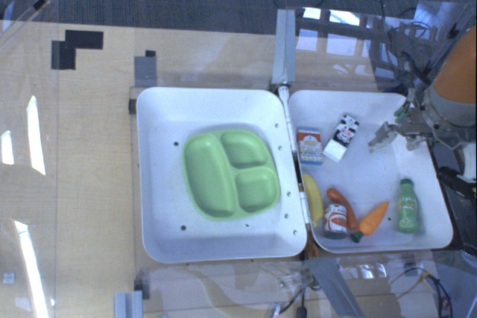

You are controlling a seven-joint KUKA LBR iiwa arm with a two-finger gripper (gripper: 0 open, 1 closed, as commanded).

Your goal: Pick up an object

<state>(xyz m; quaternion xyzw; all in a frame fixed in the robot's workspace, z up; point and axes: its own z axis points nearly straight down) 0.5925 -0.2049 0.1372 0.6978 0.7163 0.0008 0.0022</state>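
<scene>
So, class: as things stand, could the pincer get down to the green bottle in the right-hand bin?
Probably yes. The green bottle lies apart from the carrot, with bare bin floor around it, and the pincer hangs over the same bin, nothing between them.

- The arm comes in from the right edge of the camera view, in its upper half.
- Its orange band shows as a rounded mass, with a grey wrist section just below it.
- The claw reaches leftward from the wrist, angled slightly down.
- Thin grey metal fingers splay apart at the tip, with a visible gap and nothing between them.
- Cables run along behind the wrist.
</scene>
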